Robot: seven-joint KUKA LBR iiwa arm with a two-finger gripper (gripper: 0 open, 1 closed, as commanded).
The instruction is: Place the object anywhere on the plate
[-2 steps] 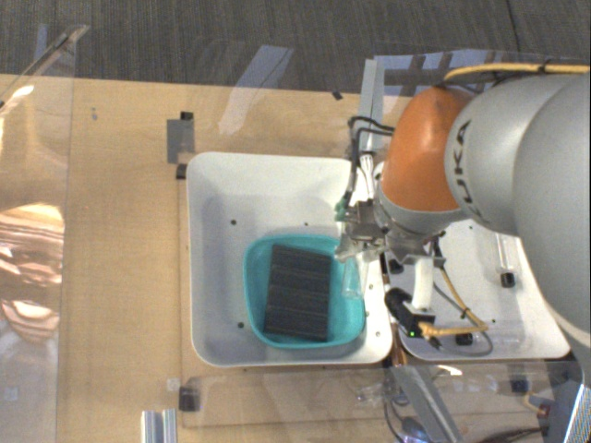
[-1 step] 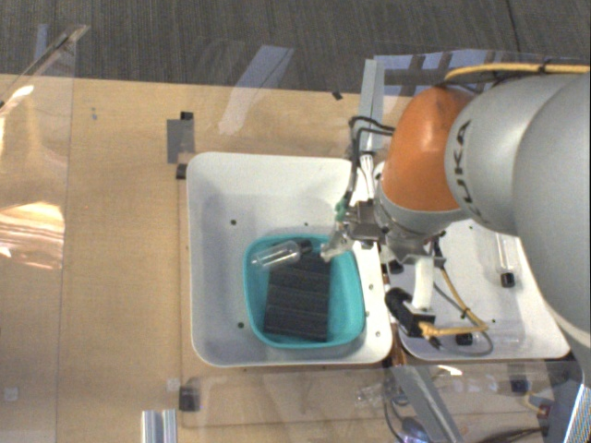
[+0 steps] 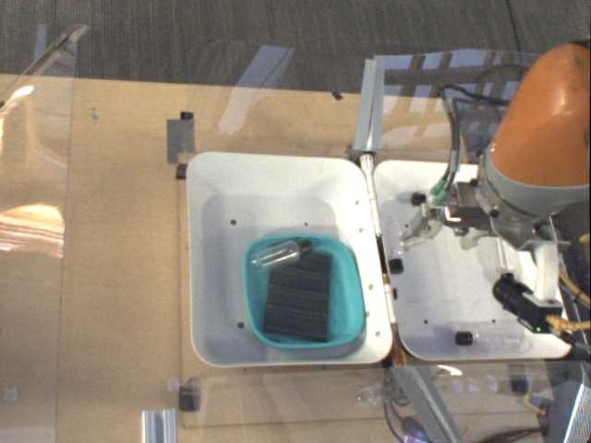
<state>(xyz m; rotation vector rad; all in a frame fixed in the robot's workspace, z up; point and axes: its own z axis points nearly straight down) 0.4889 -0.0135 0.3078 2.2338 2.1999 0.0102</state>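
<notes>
1. The dark ribbed block (image 3: 298,295) lies flat on the teal plate (image 3: 350,289), well apart from the gripper (image 3: 427,221), in the bin beyond it
2. It looks stiff, light and grippy along its ribs; taking it across the narrow width seems safest
3. A clear tube (image 3: 282,253) touches the block's far end, also on the plate; likely slippery and prone to roll
4. Whether the gripper is released or clenched, I cannot tell; it hangs above the right bin (image 3: 443,293)
5. Count: one block, one tube, one plate, two bins, the left bin (image 3: 217,247) holding the plate
</notes>
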